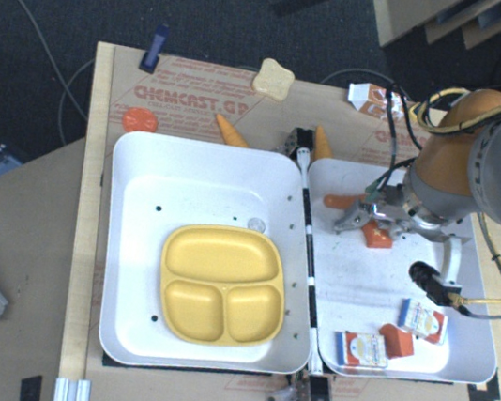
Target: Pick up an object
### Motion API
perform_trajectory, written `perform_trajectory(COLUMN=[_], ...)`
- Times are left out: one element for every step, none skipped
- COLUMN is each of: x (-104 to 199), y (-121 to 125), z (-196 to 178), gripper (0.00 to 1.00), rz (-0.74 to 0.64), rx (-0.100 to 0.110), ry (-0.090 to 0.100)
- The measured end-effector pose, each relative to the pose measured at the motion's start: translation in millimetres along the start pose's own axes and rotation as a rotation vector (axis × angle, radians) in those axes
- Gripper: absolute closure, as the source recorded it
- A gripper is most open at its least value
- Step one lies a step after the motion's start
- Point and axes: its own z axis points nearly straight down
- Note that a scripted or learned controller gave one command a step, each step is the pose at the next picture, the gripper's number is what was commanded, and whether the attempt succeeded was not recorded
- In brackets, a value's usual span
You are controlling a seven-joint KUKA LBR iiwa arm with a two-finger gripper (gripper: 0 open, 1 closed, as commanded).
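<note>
Two white bins sit side by side on my tabletop (200, 105). Left bin (133, 223) holds a yellow divided plate (222, 285). In the right bin (466, 364), upper part, my gripper (371, 217) hangs over a small orange block (378, 236); I cannot tell its state. Two small cartons (361, 349) (422, 321) lie at lower right.
</note>
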Motion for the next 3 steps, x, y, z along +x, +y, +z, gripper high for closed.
perform_trajectory(x=[0,48,86], y=[1,-53,-64], z=[-10,-101,-130], gripper=[1.00,1.00,1.00], rz=[-0.001,0.000,0.000], rx=[-0.003,0.003,0.002], ry=[-0.001,0.001,0.000])
